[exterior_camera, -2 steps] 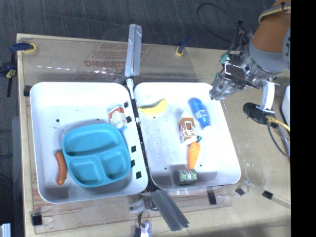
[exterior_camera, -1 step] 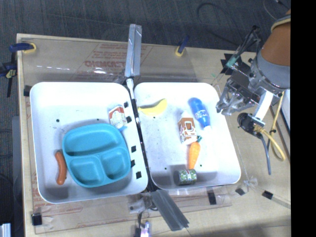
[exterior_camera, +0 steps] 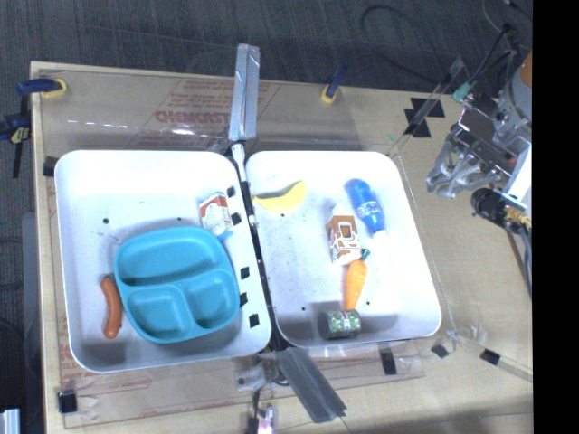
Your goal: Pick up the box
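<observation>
From the overhead camera, the grey metal two-finger gripper [exterior_camera: 452, 174] hung outside the right white bin [exterior_camera: 412, 242], to its right over the bench, nothing between its fingers; I cannot tell whether its jaws were open or closed. The small orange-and-white cardboard box [exterior_camera: 344, 237] lay in the right bin, between a blue plastic bottle [exterior_camera: 365, 206] and an orange toy carrot [exterior_camera: 355, 283].
</observation>
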{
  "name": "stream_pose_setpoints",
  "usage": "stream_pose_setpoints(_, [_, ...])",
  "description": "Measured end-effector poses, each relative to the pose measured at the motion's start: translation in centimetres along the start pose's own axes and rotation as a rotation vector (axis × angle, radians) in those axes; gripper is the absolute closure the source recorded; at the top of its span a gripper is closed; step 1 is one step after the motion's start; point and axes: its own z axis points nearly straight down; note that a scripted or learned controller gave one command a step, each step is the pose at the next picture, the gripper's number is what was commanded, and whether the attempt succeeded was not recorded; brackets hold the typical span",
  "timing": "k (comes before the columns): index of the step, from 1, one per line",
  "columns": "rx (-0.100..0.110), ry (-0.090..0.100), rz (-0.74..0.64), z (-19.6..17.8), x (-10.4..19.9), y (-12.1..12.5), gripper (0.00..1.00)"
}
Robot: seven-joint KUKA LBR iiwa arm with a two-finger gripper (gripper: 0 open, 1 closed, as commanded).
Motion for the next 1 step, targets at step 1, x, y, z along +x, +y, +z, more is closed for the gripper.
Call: stream_pose_setpoints(1, [0.004, -0.002, -0.011, -0.97, 0.18, -0.03, 1.00])
